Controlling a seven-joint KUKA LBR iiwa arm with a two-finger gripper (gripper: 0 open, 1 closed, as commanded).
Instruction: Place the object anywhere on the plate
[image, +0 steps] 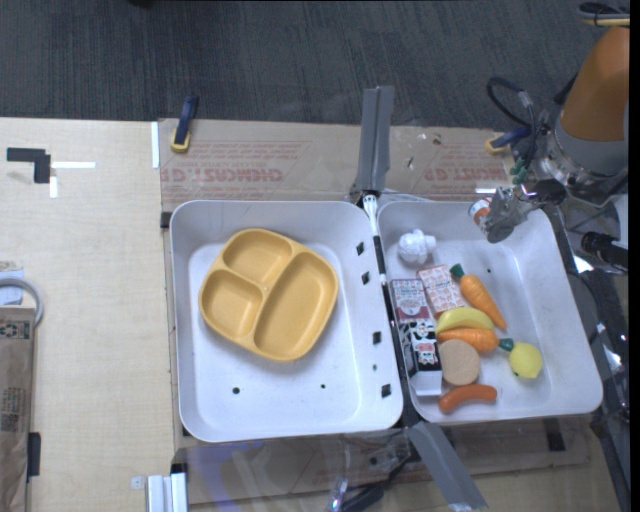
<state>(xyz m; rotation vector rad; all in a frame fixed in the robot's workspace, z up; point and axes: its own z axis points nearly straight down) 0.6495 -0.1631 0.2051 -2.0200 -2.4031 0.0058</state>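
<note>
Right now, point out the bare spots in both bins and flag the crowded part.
Left bin: a bare floor strip below the yellow plate and along its right side; the plate's three compartments are bare too. Right bin: bare along the upper right, between the gripper and the lemon. Crowded: its left half, from the white lump past the carrot down to the sausage.

The pale wooden worktop (80, 330) carries two shallow white bins side by side. The left bin (190, 400) and the right bin (570, 395) touch along a shared middle edge. Behind them a brown cardboard sheet (280, 165) lies flat, with a blue and yellow clamp (183, 123) at its left corner. Black tape marks (30, 160) sit on the far left.
</note>
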